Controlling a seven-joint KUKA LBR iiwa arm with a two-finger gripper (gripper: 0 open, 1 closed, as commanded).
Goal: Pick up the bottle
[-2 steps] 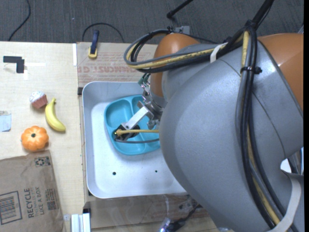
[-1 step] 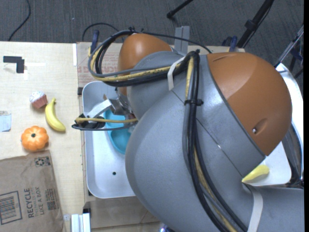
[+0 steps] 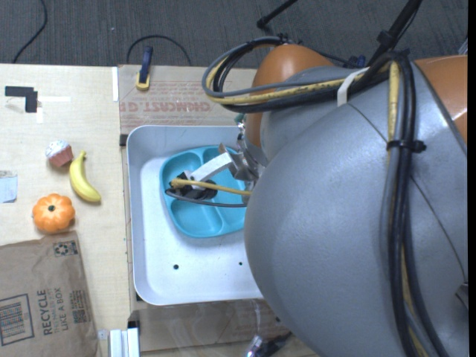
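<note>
Over blue tray [image 3: 195, 223] in white bin [image 3: 152, 262]: tool [image 3: 241, 163], grip state cannot tell.

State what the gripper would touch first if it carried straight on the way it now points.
Most likely the blue tray lying in the white bin. The gripper hangs over the tray's right part, pointing down at it. Its height above the tray is unclear from this view.

The end effector [image 3: 242, 163] hangs over a blue divided tray [image 3: 199, 225] inside a white bin [image 3: 172, 282].
</note>
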